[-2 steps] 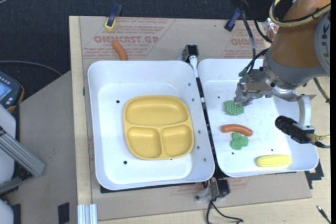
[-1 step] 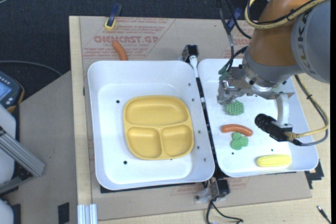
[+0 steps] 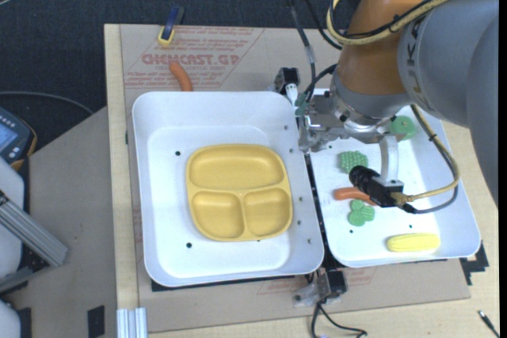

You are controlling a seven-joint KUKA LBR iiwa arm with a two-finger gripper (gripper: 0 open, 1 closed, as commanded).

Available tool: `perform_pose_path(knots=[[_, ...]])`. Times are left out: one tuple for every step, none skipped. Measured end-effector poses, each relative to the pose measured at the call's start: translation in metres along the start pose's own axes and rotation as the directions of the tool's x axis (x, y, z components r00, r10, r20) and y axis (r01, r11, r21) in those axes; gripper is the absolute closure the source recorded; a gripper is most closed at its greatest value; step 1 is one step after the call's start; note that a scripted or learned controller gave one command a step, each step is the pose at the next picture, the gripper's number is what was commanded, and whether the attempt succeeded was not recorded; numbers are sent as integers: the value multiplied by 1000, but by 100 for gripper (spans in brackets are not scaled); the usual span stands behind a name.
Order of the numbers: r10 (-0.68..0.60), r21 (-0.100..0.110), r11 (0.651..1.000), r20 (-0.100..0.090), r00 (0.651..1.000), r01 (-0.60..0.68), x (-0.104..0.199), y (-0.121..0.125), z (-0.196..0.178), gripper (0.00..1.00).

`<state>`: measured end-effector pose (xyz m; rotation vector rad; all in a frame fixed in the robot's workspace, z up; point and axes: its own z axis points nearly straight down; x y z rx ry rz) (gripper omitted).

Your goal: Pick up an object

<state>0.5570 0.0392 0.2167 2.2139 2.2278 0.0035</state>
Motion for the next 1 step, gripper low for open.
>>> perform_pose_path(knots=[[5,-2,1000,1,1000,-5,-1,11,-18,100]])
